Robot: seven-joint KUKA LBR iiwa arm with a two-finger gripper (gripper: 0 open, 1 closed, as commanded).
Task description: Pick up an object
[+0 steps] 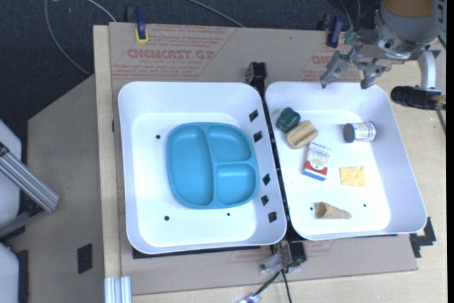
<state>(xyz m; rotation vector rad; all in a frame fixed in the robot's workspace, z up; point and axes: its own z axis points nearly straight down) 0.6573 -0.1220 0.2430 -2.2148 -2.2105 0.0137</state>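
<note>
Two white bins sit side by side on a cardboard-topped bench. Left bin (pixel 135 152): smooth glossy plastic, rounded corners, holds one blue divided plate (pixel 211 164) with three compartments, lying flat near the middle. A row of small black clips (pixel 261 160) runs down the seam between the bins.

Right bin (pixel 397 202) holds six small items, all loose and apart except the first two. Dark green lump (pixel 287 118), rounded, touching a tan cork-like cylinder (pixel 301 133) lying on its side. Below them a small red-white-blue carton (pixel 316 160), flat, tilted. Near the front edge, a tan cone-shaped piece (pixel 332 210) lying on its side. Right of the carton, a flat yellow square (pixel 352 176), sponge-like texture. Above that, a small white jar with dark cap (pixel 360 131), on its side.

Gripper (pixel 350 78) hangs over the back rim of the right bin, fingers spread apart, nothing between them, clear of all items.
</note>
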